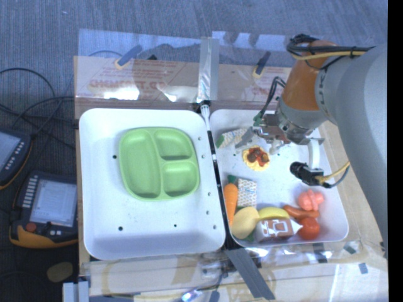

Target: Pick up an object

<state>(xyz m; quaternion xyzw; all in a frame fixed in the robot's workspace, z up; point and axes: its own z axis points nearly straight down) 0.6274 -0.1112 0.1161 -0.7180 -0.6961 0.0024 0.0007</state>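
Note:
My gripper (261, 142) hangs low over the back half of the right bin (334, 187), its fingers open. Just in front of it a small round toy with red and yellow topping (257, 158) lies on the bin floor; nothing is between the fingers. A pale packet (230, 137) lies to the gripper's left, near the bin's back-left corner. The grey arm with its orange band (302, 83) comes in from the upper right.
Along the right bin's front lie a carrot (231, 197), a checkered pack (246, 191), a yellow fruit (245, 219), a banana (274, 212), a brown carton (277, 229), a red tomato (309, 229) and a pink peach (310, 199). The left bin (101, 219) holds a green divided plate (159, 162).

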